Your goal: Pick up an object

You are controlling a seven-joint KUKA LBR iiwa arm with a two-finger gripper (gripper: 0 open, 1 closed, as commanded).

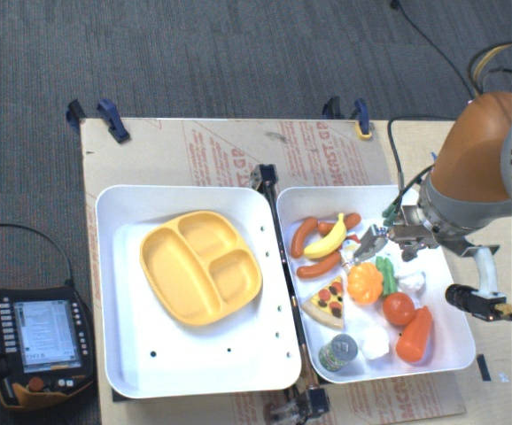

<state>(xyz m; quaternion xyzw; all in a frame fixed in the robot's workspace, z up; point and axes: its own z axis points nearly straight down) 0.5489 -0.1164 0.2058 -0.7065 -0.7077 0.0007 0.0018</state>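
I saw the pincer [373, 240], its grip state not discernible, poised low in the right bin [461, 348] just beside the banana [327, 240], which I judged light, rigid, smooth plastic, best gripped across its narrow mid-section.
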